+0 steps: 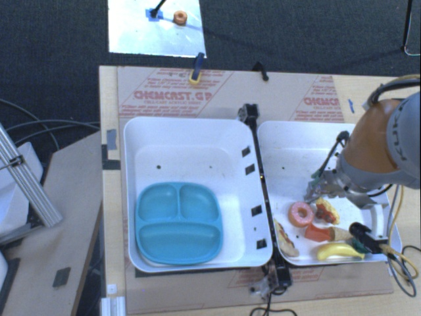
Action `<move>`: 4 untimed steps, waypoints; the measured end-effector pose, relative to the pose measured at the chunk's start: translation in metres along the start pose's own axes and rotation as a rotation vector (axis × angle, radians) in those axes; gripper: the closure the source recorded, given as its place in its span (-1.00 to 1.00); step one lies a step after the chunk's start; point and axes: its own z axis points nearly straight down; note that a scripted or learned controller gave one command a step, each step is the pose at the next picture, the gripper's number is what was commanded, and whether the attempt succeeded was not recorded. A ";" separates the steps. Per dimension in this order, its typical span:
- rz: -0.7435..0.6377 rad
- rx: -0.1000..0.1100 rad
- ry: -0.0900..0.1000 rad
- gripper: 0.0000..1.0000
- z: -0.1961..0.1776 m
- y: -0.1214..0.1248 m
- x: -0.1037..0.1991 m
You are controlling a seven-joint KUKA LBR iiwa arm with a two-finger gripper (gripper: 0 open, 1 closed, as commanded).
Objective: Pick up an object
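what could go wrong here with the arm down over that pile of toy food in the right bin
1. The pink ring-shaped toy donut, the red and yellow toy food piece, the red toy piece and the yellow toy banana lie packed together, so the gripper may nudge a neighbour or catch two.
2. They sit near the front wall of the shallow white right bin, leaving little room there.
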 end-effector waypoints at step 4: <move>0.002 -0.008 -0.003 1.00 -0.105 -0.025 0.075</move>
